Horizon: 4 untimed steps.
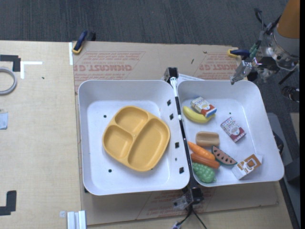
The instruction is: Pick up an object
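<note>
Banana (196, 115): yellow, curved, lying flat in the right bin (259, 104) near its left wall, partly under the small carton.
Small carton (203, 107): white with red and blue print, resting on the banana's upper side.
Red packet (233, 129): flat, red and white, tilted, mid-bin.
Bread roll (208, 138): tan, lying on its side, just above the carrot.
Carrot (202, 154): orange, slanted along the left wall.
Watermelon slice (223, 156): red with green rind, beside the carrot.
Green vegetable (204, 172): knobbly, at the near left corner.
Orange-and-white carton (248, 166): tipped, near right corner.
</note>
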Tool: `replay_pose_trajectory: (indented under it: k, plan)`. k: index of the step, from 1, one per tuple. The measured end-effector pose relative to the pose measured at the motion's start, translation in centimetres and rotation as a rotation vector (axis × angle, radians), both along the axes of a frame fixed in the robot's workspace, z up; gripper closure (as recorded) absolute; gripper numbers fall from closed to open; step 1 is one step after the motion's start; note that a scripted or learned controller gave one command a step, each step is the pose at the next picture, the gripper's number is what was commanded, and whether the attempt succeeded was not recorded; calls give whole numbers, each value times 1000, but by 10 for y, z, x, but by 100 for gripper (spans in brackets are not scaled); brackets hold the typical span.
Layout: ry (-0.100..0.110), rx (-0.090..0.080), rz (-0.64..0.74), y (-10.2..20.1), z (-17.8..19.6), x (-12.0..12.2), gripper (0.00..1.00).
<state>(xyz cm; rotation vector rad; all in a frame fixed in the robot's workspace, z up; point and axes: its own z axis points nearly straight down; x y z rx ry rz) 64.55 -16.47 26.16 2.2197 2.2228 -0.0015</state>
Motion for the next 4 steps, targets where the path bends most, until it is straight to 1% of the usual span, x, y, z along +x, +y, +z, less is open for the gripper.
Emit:
replay_pose_trajectory:
  k: [1,2,3,4]
  plan:
    - [1,1,-116,19,-133,-76,0]
    - [-1,1,246,-18,-169,-68,0]
    - [-2,-1,244,-18,-159,-67,100]
    - [-3,-1,439,-14,-57,-64,100]
